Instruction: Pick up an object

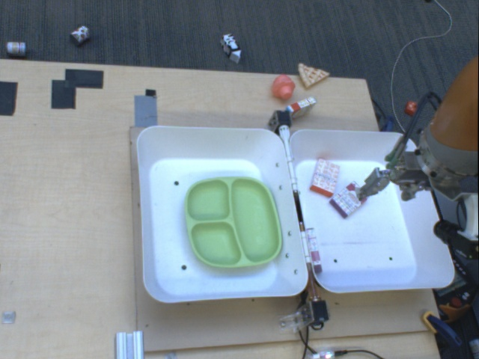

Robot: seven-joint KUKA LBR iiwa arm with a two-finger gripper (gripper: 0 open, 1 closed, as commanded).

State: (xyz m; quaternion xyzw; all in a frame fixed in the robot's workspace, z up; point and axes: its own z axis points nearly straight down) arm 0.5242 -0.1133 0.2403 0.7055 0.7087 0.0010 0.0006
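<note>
Two small items lie in the right white bin (389,268). One is a pink and white checked packet (325,176) near the bin's back left. The other is a purple and white packet (345,201) just in front of it, lying tilted. My gripper (369,188) reaches in from the right and hangs low at the purple packet's right end, touching it or nearly so. The grey arm with its orange band (458,118) rises behind it at the right edge.
The left bin (157,200) holds a green three-compartment plate (232,221). Behind the bins on the bench lie a red ball (283,87), a toy pizza slice (313,74) and a red-tipped marker (302,106). Cables run along the right side.
</note>
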